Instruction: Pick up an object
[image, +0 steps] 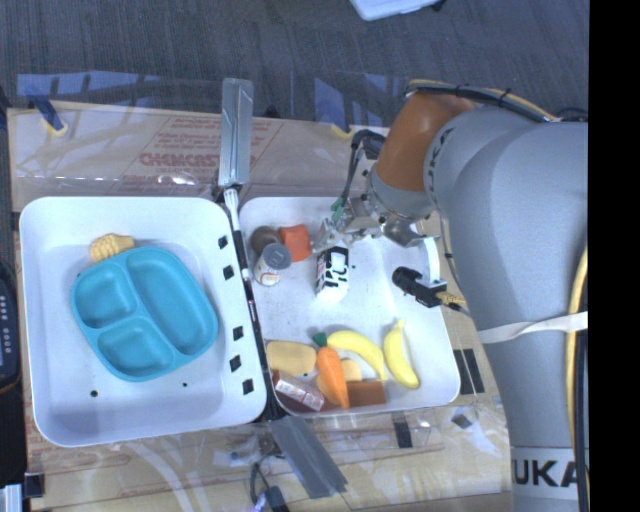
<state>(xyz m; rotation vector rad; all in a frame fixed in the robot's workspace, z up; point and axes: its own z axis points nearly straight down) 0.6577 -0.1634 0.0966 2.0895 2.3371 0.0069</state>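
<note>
My gripper (343, 228) hangs over the back half of the right bin (437, 378), below the orange wrist band. Just in front of it a small white object with black markings (332, 272) stands on the bin floor; whether it is touched I cannot tell. To its left lie an orange block (296, 242) and a brown and grey can (268, 256). Along the bin's front edge lie two bananas (358, 347) (401, 357), a carrot (331, 375), a pale yellow piece (290, 355), a brown block (366, 393) and a small wrapped packet (299, 393).
The left bin (60, 400) holds a blue divided plate (143, 310) and a corn cob (111, 245) at its back left. The grey arm (510, 230) covers the right side of the bench. A divider with black clips (238, 300) runs between the bins.
</note>
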